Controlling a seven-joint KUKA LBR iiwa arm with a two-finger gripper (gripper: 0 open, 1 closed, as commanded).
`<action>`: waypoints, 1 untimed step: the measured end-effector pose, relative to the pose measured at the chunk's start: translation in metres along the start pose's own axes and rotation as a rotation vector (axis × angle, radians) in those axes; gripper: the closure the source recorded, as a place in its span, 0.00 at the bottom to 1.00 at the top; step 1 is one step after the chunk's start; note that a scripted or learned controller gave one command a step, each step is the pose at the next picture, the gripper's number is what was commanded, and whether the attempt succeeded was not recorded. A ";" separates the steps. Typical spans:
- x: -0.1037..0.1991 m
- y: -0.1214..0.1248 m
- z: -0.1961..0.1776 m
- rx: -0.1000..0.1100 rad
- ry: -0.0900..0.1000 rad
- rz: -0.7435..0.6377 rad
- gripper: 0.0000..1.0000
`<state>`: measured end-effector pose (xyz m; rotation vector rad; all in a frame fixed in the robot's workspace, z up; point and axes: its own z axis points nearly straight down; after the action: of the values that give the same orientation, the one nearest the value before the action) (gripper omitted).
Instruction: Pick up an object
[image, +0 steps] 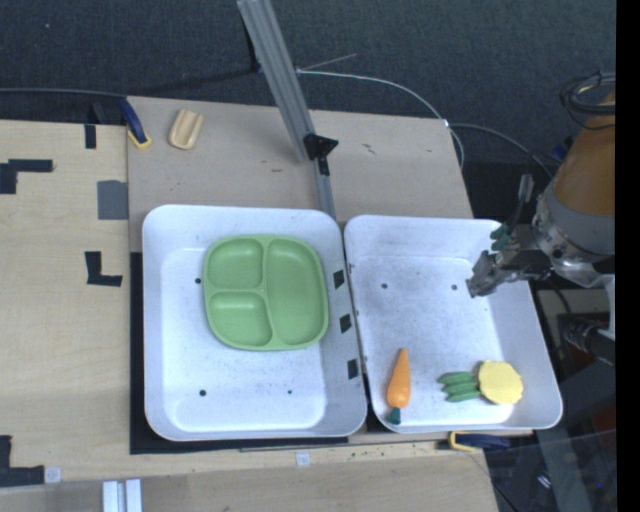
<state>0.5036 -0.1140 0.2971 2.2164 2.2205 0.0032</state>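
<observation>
Carrot (399, 377) is lying near the right bin (420, 250) front edge, beside the corn (498, 382). Likely light, stiff, smooth plastic; gripping across its thick middle looks best. Gripper (484, 276) is hovering farther back; jaw state unreadable.

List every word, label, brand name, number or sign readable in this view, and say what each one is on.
None: no readable text anywhere.
Green divided plate: plain, no marking.
Two white bins: dark specks only, no print.
Toy carrot and yellow toy: unmarked.
Black tape pieces on the wooden bench: shapes, not letters.
</observation>
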 end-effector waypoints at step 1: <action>0.051 0.009 0.001 0.005 0.002 -0.004 1.00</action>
<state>0.5129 -0.0628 0.2957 2.2155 2.2293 -0.0001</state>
